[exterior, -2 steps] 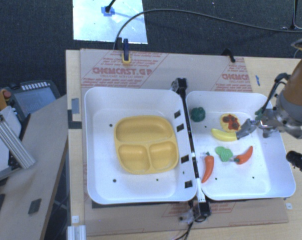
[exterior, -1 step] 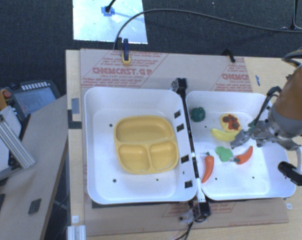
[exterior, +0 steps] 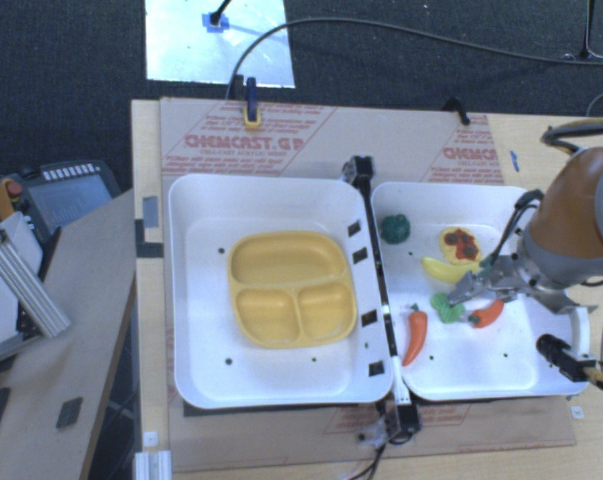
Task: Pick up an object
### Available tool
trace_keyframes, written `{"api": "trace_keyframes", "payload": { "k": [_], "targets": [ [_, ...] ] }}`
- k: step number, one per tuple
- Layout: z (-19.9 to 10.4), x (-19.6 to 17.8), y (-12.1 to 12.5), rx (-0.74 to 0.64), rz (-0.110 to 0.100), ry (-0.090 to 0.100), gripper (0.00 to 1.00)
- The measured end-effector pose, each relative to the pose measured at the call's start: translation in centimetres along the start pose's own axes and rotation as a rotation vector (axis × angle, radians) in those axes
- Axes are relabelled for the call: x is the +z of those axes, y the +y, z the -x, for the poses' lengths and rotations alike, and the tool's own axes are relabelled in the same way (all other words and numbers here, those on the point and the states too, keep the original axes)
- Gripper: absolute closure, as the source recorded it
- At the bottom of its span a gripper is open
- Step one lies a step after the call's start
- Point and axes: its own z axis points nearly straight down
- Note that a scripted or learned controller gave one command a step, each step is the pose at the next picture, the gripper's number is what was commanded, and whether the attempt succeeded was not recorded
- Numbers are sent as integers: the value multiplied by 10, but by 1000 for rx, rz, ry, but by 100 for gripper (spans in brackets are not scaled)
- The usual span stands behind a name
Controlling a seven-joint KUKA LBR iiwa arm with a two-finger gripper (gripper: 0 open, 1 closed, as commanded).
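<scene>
Just below gripper (exterior: 471,290): green toy (exterior: 446,307).

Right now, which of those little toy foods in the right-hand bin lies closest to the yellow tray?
The orange carrot, lying alone beside the divider between the bins. The dark green piece, banana and the rest sit farther from the yellow tray.

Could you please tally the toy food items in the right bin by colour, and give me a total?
Green: 2, a dark green piece and a bright green piece
Yellow: 2, a banana and a round piece with red topping
Orange-red: 2, a carrot and a pepper
Total: 6
</scene>
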Motion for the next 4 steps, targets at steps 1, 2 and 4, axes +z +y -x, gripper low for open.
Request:
{"api": "trace_keyframes", "payload": {
  "k": [1,2,4],
  "targets": [
    [1,-13,2,0,6,-2,100],
    [0,-62,-6,-1,0,0,100],
    [-47,-128,-9,-7,-1,3,100]
  ]
}}
